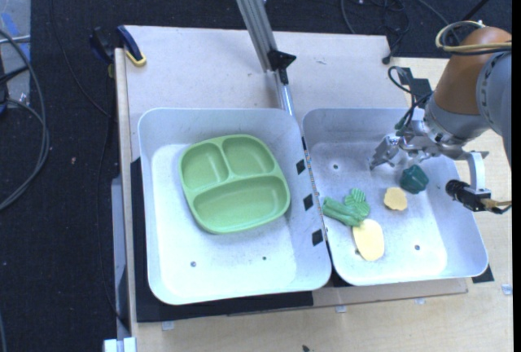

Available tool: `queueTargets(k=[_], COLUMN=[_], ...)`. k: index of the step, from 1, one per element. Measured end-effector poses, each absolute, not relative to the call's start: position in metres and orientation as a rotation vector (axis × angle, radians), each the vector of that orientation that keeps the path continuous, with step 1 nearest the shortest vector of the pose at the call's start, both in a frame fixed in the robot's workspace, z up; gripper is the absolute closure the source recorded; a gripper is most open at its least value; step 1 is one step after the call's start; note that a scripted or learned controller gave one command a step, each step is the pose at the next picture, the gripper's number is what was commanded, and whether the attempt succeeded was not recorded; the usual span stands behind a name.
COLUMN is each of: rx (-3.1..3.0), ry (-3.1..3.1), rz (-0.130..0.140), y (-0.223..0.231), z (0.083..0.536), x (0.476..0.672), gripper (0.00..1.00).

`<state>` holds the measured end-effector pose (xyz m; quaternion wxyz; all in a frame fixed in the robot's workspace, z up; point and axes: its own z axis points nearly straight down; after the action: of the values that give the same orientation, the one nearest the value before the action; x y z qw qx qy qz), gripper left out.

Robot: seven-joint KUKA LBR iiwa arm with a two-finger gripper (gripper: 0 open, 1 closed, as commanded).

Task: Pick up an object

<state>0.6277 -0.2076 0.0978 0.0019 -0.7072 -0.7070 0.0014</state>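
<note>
- Camera view: the arm (476,90) reaches in from the right over the right bin (460,261), and its gripper (399,151) hangs low near the bin's back half. Whether the claw is spread or pressed together I cannot tell; nothing visibly sits between its tips.
- A small dark green object (414,178) lies just beside the gripper, toward the front right. It looks like a light, stiff toy; a pinch across its narrow sides should hold.
- Nearby lie a small yellow piece (396,200), a leafy green toy (348,209) and a pale yellow oval (369,240). The oval looks flat and smooth, so it may slip; the leafy toy offers a stalk to grasp.
- The left bin (163,277) carries a green divided plate (234,182), broad and awkward for a small claw.
</note>
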Motion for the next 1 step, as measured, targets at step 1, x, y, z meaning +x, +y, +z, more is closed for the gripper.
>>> queueTargets(k=[1], rx=[-2.221], ry=[-2.223], rz=[0.001], y=[-0.207], z=[0.0923], x=[0.6281], gripper=[0.0])
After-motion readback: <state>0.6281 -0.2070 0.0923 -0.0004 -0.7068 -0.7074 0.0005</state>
